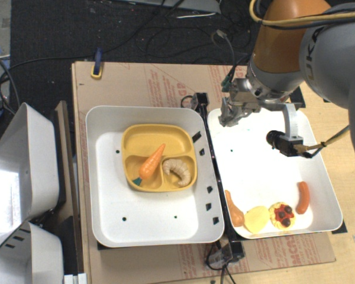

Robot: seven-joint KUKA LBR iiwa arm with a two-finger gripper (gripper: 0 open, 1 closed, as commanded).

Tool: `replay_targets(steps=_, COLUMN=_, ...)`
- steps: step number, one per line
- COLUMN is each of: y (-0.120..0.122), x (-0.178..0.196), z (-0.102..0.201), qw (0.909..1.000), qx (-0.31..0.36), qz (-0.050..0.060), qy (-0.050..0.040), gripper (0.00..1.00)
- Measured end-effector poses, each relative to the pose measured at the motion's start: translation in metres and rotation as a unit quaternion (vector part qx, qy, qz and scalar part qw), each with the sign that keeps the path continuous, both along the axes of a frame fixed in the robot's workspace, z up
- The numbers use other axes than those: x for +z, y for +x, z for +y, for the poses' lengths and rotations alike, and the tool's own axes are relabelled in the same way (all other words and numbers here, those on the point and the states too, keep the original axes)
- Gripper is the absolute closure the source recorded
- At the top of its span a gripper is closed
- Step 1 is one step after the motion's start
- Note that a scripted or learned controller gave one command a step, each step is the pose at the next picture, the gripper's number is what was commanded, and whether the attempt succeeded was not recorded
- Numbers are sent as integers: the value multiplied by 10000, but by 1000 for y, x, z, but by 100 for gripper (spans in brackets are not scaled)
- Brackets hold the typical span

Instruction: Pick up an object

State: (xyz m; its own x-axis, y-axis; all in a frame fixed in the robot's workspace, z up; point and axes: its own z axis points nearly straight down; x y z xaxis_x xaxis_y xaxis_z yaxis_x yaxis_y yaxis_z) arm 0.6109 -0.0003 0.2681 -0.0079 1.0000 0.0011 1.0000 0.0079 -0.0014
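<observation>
The left bin [106, 218] holds a yellow divided plate [133, 141] with an orange carrot [152, 161] and a pale shrimp [178, 171] on it. In the right bin [319, 176], along its near edge, lie an orange drumstick-shaped piece [234, 209], a pale yellow round piece [257, 219], a small tart with dark berries [281, 214] and a red sausage [303, 197]. My gripper [229, 118] hangs over the far left corner of the right bin, far from all these pieces. I see nothing between its fingers.
The bins share a central divider with black clips [208, 158]. A black fitting with a cable [284, 142] sits over the right bin's middle. Brown board [165, 78] surrounds the bins; white containers [23, 164] stand at far left. Cables cross the dark floor behind.
</observation>
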Motion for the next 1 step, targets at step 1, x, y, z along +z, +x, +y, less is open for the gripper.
replay_targets(steps=1, y=-4, x=-1, z=55, qw=10000, qx=4, qz=-3, qy=1, gripper=100)
